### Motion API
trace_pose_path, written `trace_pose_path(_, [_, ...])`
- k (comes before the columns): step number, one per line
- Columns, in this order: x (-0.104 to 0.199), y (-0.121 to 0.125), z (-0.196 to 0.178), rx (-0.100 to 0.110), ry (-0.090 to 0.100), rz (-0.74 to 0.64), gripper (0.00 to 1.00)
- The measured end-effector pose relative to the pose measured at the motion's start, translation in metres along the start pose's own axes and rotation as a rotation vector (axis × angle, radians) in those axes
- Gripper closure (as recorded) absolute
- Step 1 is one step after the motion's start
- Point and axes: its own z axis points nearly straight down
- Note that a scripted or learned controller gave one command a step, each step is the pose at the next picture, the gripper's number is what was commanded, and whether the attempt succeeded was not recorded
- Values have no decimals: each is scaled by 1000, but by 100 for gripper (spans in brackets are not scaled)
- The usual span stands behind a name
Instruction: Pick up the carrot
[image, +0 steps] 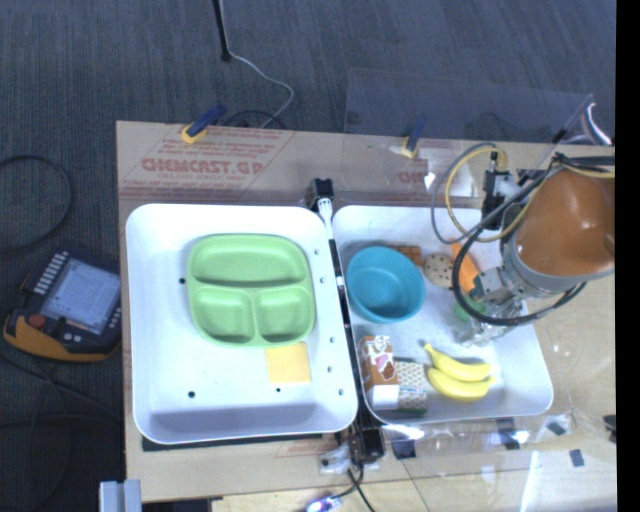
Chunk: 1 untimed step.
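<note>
The carrot (466, 268) is an orange piece in the right bin (535, 385), to the right of the blue bowl, with a pale green bit below it. Cables and the arm cover most of it. My gripper (480, 310) hangs below the grey and orange wrist, right over the carrot's lower end. The wrist hides it from above, so I cannot see whether anything is held.
In the right bin are a blue bowl (385, 283), a round tan cookie (437, 267), a banana (458, 375) and a small printed carton (385, 368). The left bin (150, 400) holds a green divided plate (252, 287) and a yellow square (288, 362).
</note>
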Motion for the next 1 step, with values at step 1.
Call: trace_pose_path(1, [-11,-41,-74,0,-6,-194,100])
